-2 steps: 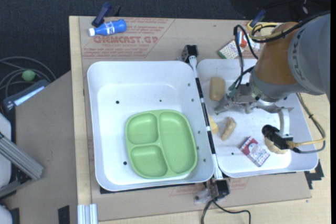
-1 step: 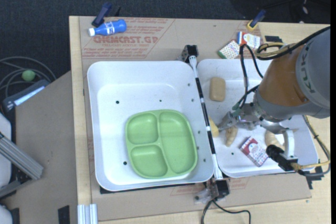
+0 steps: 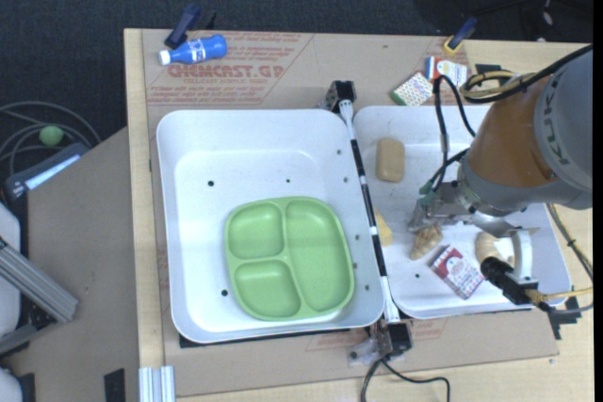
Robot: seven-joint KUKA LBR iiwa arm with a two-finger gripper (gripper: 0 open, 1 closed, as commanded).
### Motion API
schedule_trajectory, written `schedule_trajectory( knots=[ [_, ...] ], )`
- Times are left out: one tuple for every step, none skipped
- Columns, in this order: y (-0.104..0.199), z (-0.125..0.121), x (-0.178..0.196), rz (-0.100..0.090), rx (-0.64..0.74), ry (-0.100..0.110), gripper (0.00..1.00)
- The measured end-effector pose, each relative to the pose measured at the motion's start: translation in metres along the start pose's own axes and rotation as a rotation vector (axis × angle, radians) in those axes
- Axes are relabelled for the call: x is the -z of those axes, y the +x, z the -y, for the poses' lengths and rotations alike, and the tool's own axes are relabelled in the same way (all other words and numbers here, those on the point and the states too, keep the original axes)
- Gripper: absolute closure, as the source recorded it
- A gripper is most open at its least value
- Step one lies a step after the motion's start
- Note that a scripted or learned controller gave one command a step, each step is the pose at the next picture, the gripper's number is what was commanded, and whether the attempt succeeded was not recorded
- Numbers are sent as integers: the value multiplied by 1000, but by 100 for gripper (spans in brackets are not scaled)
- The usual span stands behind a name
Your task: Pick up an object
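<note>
In the right bin point(image 3: 415, 122), my gripper point(image 3: 427, 217) reaches down from the orange-banded arm point(image 3: 513, 151) near the bin's middle. Just below its tip lies a small tan lump point(image 3: 423, 242), touching it or nearly so; I cannot tell which. A tan oblong block point(image 3: 390, 159) sits farther back to the left, apart from the gripper. A red and white packet point(image 3: 459, 270) lies at the front, right of the lump. A pale yellowish piece point(image 3: 492, 247) shows beside the arm's lower edge. Nothing is visibly held.
The left bin point(image 3: 188, 146) holds a green divided plate point(image 3: 287, 257). A blue and white bottle point(image 3: 194, 50) lies on the bench at the back left. Small cards point(image 3: 413, 90) and cables point(image 3: 490, 85) sit behind the right bin. A black clamp point(image 3: 341, 94) joins the bins.
</note>
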State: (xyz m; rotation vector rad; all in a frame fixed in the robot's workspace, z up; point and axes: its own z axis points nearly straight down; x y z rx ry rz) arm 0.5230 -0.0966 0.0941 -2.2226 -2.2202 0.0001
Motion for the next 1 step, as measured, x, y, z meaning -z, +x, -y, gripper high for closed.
schedule_trajectory(
  knots=[
    [66,-21,91,-1,3,-2,100]
  ],
)
